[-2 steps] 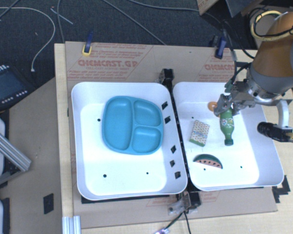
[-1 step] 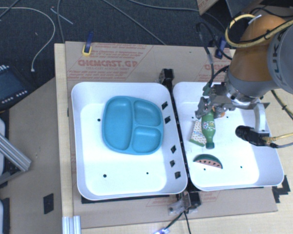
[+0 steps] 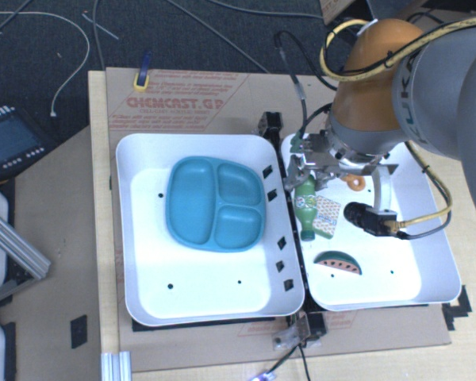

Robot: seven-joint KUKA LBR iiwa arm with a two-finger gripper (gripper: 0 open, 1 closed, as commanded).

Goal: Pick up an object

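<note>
My gripper (image 3: 308, 173) hangs low over the left side of the right bin (image 3: 428, 260), under the grey and orange arm. Right beneath it lies a green bottle (image 3: 305, 209) on a pale speckled packet (image 3: 325, 214). The bottle's top reaches up to the fingertips, and I cannot tell whether they touch it. A small orange ring (image 3: 355, 183) lies just right of the gripper. A watermelon slice toy (image 3: 337, 263) lies nearer the bin's front.
The left bin (image 3: 143, 276) holds a blue divided plate (image 3: 215, 203). The bins' shared wall with black clips (image 3: 285, 213) runs just left of the gripper. Cardboard (image 3: 174, 98) lies behind the bins, and cables trail on the floor beyond.
</note>
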